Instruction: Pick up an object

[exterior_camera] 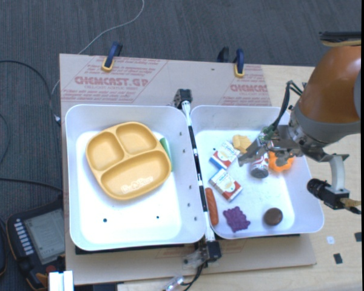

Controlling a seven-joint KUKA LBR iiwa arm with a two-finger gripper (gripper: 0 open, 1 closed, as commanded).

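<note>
Low over the right bin (303, 223), the end effector (262, 151) hangs at the end of the grey and orange arm (330, 96), which comes in from the right; whether anything is held cannot be told, since the linkage hides its tips.

After that, by size: the desk (133, 77) is a pale board printed with red lettering, clamped at its far edge by two blue and yellow clamps (113, 52). Two white bins sit on it side by side, touching along the middle. The left bin (79, 223) holds a yellow divided plate (128, 159), with a thin green piece (165, 150) just beside the plate's right rim.

In the right bin, an orange object (282, 162) and a small grey can (259, 170) lie right under the end effector. Two small red and white cartons (226, 183) lie to their left, one behind the other, with a yellow crumpled item (241, 142) at the far side. A purple grape bunch (236, 218), a red sausage (212, 206) along the left wall, and a brown round disc (273, 216) lie near the front.
</note>
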